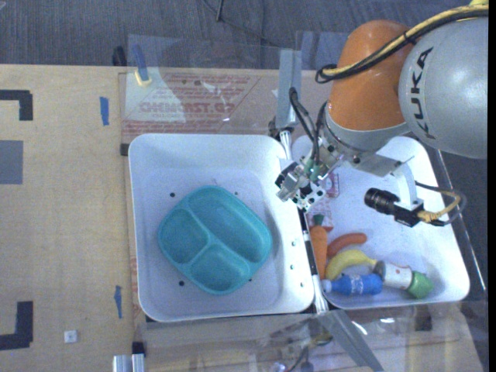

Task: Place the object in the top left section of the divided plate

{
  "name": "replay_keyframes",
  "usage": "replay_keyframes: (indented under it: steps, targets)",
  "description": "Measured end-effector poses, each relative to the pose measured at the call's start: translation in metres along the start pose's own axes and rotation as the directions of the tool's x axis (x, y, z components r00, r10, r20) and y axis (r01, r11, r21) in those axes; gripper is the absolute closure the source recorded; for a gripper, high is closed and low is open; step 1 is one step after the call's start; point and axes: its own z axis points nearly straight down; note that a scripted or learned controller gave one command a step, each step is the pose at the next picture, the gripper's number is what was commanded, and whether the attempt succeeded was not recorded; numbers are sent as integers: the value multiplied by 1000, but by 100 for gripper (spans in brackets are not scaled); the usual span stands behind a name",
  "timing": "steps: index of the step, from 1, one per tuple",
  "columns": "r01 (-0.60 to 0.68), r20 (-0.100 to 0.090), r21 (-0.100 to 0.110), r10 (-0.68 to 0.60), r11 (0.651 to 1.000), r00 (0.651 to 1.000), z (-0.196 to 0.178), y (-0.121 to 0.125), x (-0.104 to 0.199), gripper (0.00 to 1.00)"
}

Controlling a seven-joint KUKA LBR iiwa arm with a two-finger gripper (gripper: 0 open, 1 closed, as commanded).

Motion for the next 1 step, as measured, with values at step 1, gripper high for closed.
replay_keyframes:
  steps: [1]
  targets:
    - [312, -1, -1, -312, 950, 950, 33, 28, 63, 100]
